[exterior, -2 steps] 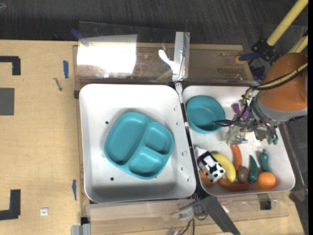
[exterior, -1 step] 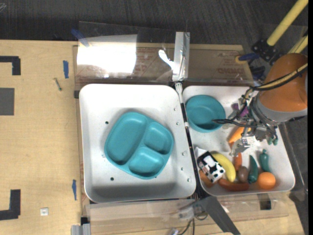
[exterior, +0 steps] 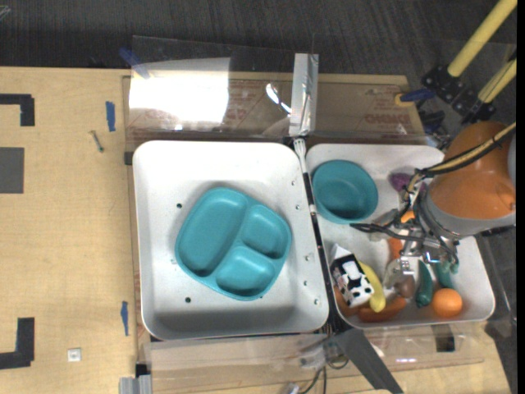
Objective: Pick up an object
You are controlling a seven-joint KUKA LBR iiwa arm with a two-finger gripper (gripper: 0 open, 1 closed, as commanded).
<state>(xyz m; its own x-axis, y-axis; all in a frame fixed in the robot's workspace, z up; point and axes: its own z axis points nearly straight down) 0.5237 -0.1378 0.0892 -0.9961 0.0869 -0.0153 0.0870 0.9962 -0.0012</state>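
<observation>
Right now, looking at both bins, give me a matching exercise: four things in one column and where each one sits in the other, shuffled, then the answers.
Things:
1. teal divided plate
2. teal bowl
3. orange ball
4. black-and-white cow toy

Places:
A. right bin, near corner by the arm
B. middle of the left bin
C. right bin, far end beside the divider
D. right bin, near end beside the divider

Pairs: 1-B, 2-C, 3-A, 4-D

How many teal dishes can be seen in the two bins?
2. A teal divided plate lies in the middle of the left bin. A teal bowl sits in the far left corner of the right bin. The arm may hide others.
</observation>
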